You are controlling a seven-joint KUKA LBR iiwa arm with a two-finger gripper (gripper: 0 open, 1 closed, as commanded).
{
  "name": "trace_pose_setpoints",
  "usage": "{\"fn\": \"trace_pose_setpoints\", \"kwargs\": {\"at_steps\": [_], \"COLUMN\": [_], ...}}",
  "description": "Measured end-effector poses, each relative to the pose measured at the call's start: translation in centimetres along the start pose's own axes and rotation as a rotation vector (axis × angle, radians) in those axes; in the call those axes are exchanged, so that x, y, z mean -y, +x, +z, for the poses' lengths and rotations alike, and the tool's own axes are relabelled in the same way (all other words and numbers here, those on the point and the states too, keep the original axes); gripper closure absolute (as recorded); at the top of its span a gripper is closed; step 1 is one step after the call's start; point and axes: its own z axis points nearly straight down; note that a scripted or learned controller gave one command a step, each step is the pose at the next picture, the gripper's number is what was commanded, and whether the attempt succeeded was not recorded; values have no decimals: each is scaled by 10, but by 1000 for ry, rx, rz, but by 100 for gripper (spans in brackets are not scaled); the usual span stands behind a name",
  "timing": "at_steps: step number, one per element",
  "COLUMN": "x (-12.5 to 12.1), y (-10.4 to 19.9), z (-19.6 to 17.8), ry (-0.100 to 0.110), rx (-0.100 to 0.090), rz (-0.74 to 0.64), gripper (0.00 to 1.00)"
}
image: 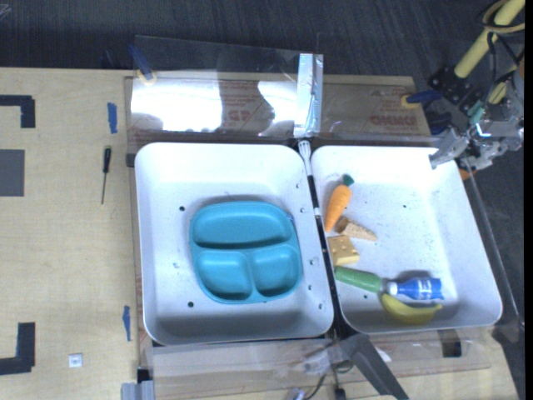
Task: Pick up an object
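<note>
The right bin (441, 215) holds an orange carrot (337, 203) near its left wall, with a tan bread wedge (358, 230) and a tan cracker square (341, 247) just below it. Along the front lie a green cylinder (356, 279), a blue-and-white bottle (416, 288) and a yellow banana (408, 308). The left bin (158, 182) carries a blue divided tray (244, 249). My gripper (475, 144) hangs at the right bin's far right corner, above the rim and well away from the objects.
A clear plastic sheet and a cardboard panel (366, 107) stand behind the bins. Cables and a yellow hose (483, 40) crowd the upper right. The wooden bench (58, 248) stretches to the left with black marks on it.
</note>
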Motion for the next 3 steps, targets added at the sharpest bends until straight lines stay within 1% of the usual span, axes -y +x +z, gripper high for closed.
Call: {"fn": "trace_pose_setpoints", "kwargs": {"at_steps": [1, 2, 3], "x": [6, 25, 9], "y": [106, 101, 70], "z": [138, 174, 135], "ry": [11, -5, -4], "rx": [-3, 0, 1], "rz": [128, -14, 35], "gripper": [0, 0, 0]}}
